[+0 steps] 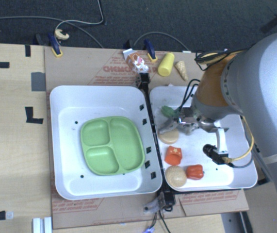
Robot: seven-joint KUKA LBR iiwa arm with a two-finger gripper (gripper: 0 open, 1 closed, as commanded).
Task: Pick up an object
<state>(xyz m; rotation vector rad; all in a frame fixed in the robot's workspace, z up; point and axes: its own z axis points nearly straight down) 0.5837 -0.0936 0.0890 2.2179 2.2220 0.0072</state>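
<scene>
A pale beige, rounded toy food piece (169,136) lies in the right white bin (235,181), just below the two-finger gripper (170,125); finger state cannot be told. A dark green piece (168,111) sits above it. An orange block (173,155), tan ball (176,176) and red pepper (194,172) lie below it. A green divided plate (112,145) occupies the left white bin (63,106).
</scene>
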